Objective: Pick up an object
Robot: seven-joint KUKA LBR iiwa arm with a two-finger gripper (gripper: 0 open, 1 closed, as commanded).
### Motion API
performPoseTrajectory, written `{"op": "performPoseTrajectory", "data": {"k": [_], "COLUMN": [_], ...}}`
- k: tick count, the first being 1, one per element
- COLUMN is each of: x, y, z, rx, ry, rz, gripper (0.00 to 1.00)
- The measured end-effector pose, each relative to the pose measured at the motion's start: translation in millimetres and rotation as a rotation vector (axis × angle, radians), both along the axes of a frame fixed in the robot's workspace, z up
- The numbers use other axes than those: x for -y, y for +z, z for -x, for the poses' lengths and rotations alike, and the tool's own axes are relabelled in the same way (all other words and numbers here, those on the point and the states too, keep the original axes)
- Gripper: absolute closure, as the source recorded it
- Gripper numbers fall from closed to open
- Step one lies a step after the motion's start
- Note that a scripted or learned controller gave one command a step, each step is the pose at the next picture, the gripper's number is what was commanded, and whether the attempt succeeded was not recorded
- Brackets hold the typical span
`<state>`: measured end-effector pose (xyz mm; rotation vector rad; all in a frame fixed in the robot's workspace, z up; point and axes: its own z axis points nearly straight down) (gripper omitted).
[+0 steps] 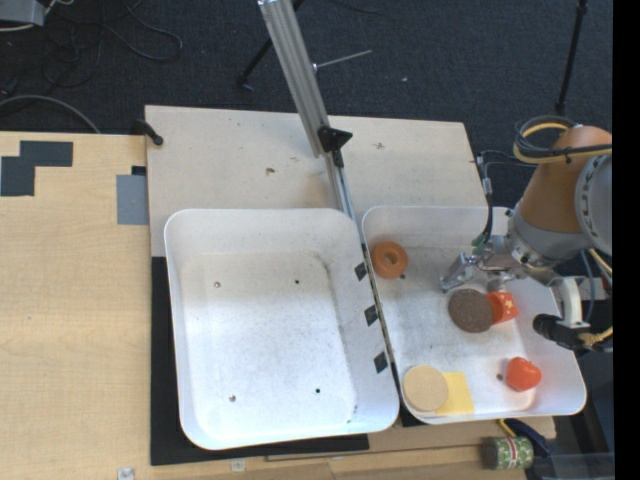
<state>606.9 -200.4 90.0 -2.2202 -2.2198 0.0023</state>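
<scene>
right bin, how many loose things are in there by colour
orange: 3 – ring, piece beside the brown disc, lump near the front
brown: 1 – speckled disc
tan: 1 – round disc
yellow: 1 – flat piece
total: 6

The table, a pale board with a few dark marks, fills the middle of the frame. Two white bins rest on it side by side (rims touching): the left bin and the right bin.
</scene>
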Motion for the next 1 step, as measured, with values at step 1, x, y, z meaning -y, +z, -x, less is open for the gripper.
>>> {"op": "performPoseTrajectory", "data": {"k": [1], "x": [0.8], "y": [11.4], "z": [-0.1], "rx": [0.001], "ry": [-0.002], "rz": [0.0], "gripper": [1.0]}}
